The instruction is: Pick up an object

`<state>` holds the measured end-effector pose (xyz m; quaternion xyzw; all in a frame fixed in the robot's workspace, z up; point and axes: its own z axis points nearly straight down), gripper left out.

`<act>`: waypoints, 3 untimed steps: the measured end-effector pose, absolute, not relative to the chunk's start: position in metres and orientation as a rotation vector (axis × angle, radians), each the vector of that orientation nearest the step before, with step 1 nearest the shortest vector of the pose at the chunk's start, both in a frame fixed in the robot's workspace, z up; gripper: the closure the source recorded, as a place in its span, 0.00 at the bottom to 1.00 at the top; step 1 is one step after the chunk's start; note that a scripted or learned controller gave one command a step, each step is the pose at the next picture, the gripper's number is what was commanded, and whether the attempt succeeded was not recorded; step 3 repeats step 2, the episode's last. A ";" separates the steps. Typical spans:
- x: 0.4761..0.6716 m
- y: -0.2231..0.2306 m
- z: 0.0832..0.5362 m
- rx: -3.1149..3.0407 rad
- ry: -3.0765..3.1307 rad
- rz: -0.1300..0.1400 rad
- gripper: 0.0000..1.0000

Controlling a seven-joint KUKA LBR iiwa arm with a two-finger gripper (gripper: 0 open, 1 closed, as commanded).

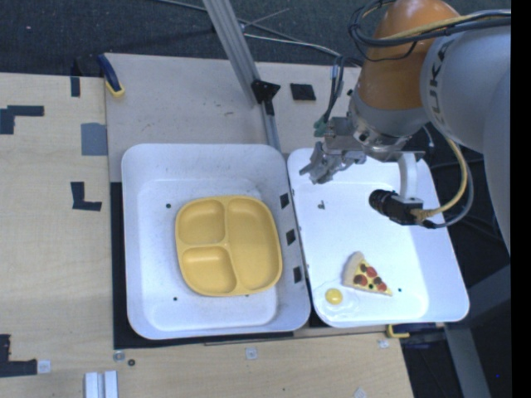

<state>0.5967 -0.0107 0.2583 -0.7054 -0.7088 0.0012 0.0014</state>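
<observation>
While gripper [322,169] hovers over right bin [440,305], jaws' state can't tell, pizza slice [367,275] & yellow piece [333,297] nearby, yellow tray [227,245] in left bin [149,222].

Gripper [319,169] over far-left corner of right bin [431,301], nothing visible between fingers. Pizza slice toy [366,274] on near part of right bin floor, small yellow piece [333,297] just beside it at left. Yellow divided plate [227,245] sits in left bin [149,222], three compartments up.
</observation>
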 end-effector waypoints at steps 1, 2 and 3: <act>0.588 0.034 0.258 -2.215 -2.225 0.003 1.00; 0.579 0.095 0.251 -2.214 -2.226 0.004 1.00; 0.579 0.095 0.251 -2.214 -2.226 0.004 1.00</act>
